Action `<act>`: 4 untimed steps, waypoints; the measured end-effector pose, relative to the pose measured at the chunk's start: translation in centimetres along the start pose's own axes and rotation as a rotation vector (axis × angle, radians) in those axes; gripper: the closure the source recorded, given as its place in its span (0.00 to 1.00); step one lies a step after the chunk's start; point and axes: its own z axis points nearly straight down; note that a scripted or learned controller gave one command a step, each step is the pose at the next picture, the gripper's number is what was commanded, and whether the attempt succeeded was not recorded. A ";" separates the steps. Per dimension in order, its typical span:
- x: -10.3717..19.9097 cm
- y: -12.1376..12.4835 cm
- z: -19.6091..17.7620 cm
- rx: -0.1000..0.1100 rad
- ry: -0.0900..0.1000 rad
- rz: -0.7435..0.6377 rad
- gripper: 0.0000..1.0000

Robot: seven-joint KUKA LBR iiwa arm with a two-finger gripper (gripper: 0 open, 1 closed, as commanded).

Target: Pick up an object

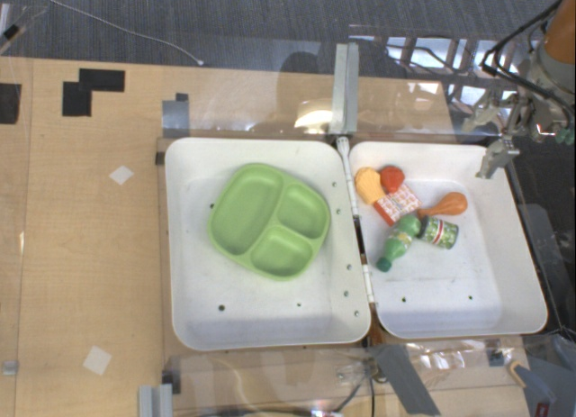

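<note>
End effector [495,156] at the right bin's [513,312] two o'clock corner, finger state indeterminable. Toys [409,213] cluster toward eleven o'clock, touching; a descent risks wedging between neighbours.

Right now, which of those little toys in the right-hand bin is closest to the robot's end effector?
The orange drumstick-shaped toy. It lies farthest right in the cluster, toward the end effector at the bin's upper right corner.
</note>
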 end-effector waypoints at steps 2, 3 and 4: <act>0.5 3.4 16.5 0.004 -0.003 0.764 0.00; 0.2 3.6 15.4 0.001 -0.015 0.753 1.00; 1.0 8.3 16.6 -0.004 -0.009 1.144 1.00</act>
